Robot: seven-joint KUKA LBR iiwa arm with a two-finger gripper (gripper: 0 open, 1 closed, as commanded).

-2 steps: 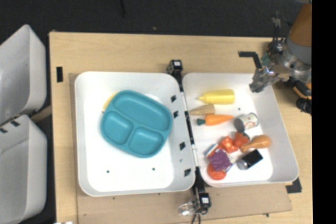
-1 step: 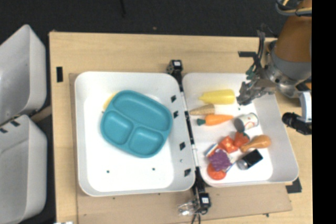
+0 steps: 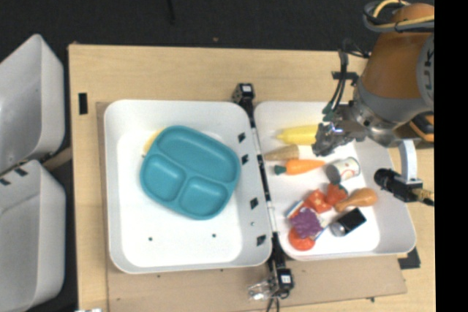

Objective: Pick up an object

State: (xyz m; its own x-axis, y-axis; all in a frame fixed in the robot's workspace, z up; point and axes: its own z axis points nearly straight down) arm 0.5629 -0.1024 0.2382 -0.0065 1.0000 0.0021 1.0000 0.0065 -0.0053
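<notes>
Apparently no readable writing; claw (image 3: 324,141) above carrot (image 3: 302,166), grip state unclear.

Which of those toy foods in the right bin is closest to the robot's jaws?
The yellow corn-like piece, lying just left of the gripper; the orange carrot lies lower, the red pieces lower still.

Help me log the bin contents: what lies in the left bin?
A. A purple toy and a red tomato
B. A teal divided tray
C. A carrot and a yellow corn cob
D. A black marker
B: the teal divided tray lies in the left bin, covering part of something yellow; the small items sit in the right bin.
</notes>
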